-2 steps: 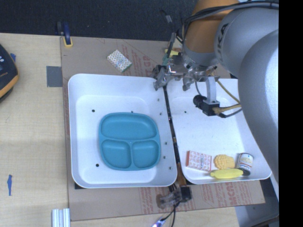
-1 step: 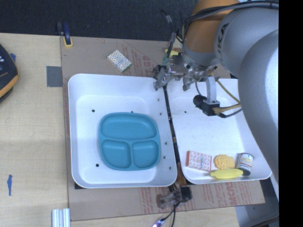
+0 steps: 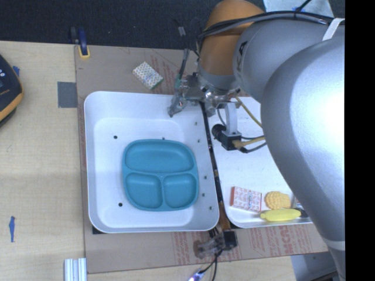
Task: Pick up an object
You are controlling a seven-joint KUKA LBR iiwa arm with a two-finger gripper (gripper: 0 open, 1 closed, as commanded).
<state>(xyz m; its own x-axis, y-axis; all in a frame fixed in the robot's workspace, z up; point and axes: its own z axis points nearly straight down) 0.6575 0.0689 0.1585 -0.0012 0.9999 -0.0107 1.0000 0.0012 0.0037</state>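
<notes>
The arm point(image 3: 293, 81) reaches over the left bin's point(image 3: 99, 157) far edge.

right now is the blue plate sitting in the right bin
No, the blue divided plate lies in the left bin, while the right bin holds a yellow banana-like item and a round cracker.

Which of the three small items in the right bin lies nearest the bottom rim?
The yellow banana-shaped piece. It lies lengthwise along the right bin's bottom rim, below the round cracker and the red-and-white packet.
</notes>
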